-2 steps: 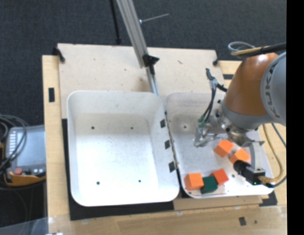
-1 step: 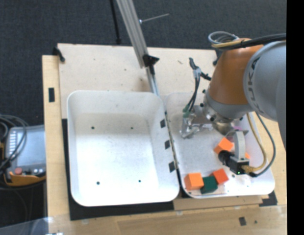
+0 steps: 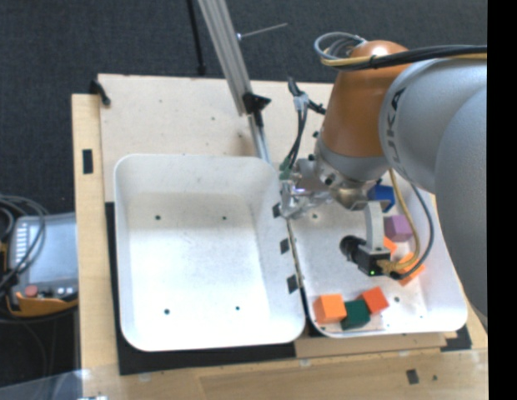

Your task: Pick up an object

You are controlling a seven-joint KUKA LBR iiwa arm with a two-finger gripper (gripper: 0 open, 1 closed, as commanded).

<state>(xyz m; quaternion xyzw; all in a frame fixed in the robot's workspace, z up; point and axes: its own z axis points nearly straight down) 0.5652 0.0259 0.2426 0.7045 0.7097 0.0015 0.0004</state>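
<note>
Nothing sits between my fingers that I can see, so the things to pick lie loose in the right bin [image 3: 438,311]. Nearest its front edge, three blocks huddle together: an orange block [image 3: 329,307] on the left, a dark green block [image 3: 356,312] touching it in the middle, and a red-orange block [image 3: 375,299] just beside that, toward the right. The orange one lies with its long side roughly along the bin's front edge; the red-orange one is turned at a slant to that edge. The green one is too compact for me to tell a long axis.

Farther back, toward the bin's right side, a pale purple block [image 3: 398,227] rests with a small orange piece [image 3: 401,245] just in front of it, and a blue block [image 3: 380,194] peeks out from under my wrist near the back. Their direction I cannot make out, since my own body covers part of each.

My claw [image 3: 293,200] hangs over the wall where the two bins meet, near the back corner of the right bin, well apart from the three front blocks. Whether it stands open or closed I cannot tell from this slant.

The left bin [image 3: 133,182] lies beside it, on the wooden bench [image 3: 158,107].
</note>
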